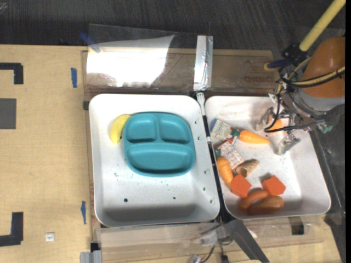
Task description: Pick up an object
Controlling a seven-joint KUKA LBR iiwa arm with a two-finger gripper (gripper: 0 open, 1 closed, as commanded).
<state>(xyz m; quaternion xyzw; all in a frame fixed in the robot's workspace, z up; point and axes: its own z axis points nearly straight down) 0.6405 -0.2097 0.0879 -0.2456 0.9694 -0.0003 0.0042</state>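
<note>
From above, you see the claw (281, 130) low in the right bin (315, 193), far side; whether it is released or clenched you cannot tell. Just left of it lies a toy carrot (253, 137), smooth, tapered plastic, probably light, stiff and slippery; take it across its thick middle. Nearer sit two orange blocks (273, 186) and brown sausages (262, 200). The left bin (104, 163) holds a teal divided plate (159, 143) and a yellow banana (117, 127).

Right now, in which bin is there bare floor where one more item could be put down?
The left bin has bare floor in front of the teal tray and down its left side below the banana. The right bin is crowded along its left and front; only a patch right of the carrot, under the gripper, is bare.
</note>
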